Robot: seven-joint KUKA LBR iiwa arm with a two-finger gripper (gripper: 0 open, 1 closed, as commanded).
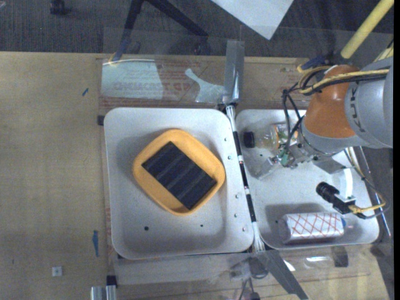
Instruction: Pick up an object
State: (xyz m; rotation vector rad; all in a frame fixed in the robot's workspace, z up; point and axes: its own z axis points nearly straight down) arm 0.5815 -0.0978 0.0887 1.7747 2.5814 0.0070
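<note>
- While the grey arm (369, 111) with its orange band (328, 114) reaches in from the right, its gripper (280, 160) hangs low over the upper part of the shallow white right bin (275, 199); I cannot tell whether it is open or closed, and nothing can be seen gripped in it.
- Just beyond the gripper, near the bin's far wall, lies a small clear, glassy item with a yellowish tint (275, 135); its shape is too small to make out.
- Beside that, close to the divider between the bins, sits a small black round piece (249, 139).
- Along the near wall of the same bin lies a short white roll-shaped pack with a red lattice print (314, 225), on its side and well apart from the gripper. The print is a pattern only; no wording on it can be read.
- The shallow white left bin (125, 230) holds a rounded-square yellow dish (153, 192), turned at a slant, with a black ribbed panel (179, 175) set in its middle.
- Behind the left bin, a clear plastic sheet (156, 83) lies flat on the wooden bench (50, 167); it bears faded reddish lettering, too faint to read.
</note>
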